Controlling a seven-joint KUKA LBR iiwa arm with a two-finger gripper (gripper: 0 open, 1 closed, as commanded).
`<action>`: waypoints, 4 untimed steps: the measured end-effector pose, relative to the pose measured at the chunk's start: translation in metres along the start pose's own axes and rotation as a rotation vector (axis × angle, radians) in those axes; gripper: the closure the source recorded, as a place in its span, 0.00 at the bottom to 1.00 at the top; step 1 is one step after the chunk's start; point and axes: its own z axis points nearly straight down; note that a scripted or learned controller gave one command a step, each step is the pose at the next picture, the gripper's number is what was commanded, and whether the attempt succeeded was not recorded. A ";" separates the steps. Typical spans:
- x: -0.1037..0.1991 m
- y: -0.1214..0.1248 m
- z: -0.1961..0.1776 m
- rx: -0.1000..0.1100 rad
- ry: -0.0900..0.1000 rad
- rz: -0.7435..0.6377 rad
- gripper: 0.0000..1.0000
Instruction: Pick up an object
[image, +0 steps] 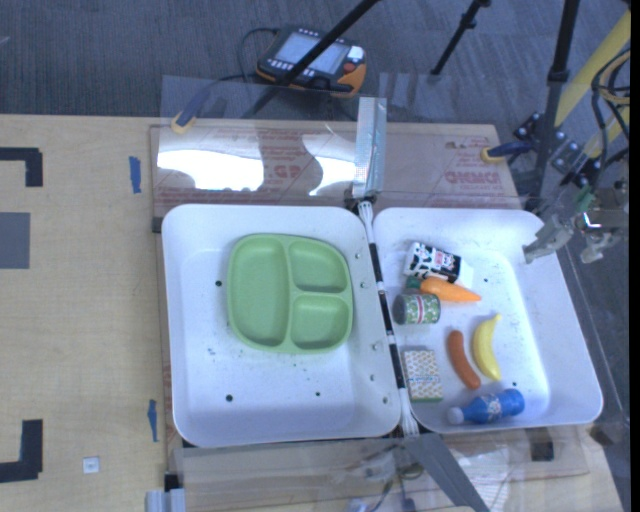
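Legible text: none. Faint reddish print on the clear panel behind the white bins is too blurred to read; the handheld device's screen, beyond that panel, likewise.

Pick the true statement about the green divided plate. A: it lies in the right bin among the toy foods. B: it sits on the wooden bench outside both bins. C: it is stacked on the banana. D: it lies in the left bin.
D: the green divided plate lies flat in the left bin, while the banana and the other small items are in the right bin.
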 end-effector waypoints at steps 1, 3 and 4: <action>0.040 0.023 0.061 0.002 0.001 -0.089 0.00; 0.058 0.069 0.085 -0.001 0.000 -0.092 1.00; 0.058 0.070 0.084 -0.002 -0.001 -0.092 0.00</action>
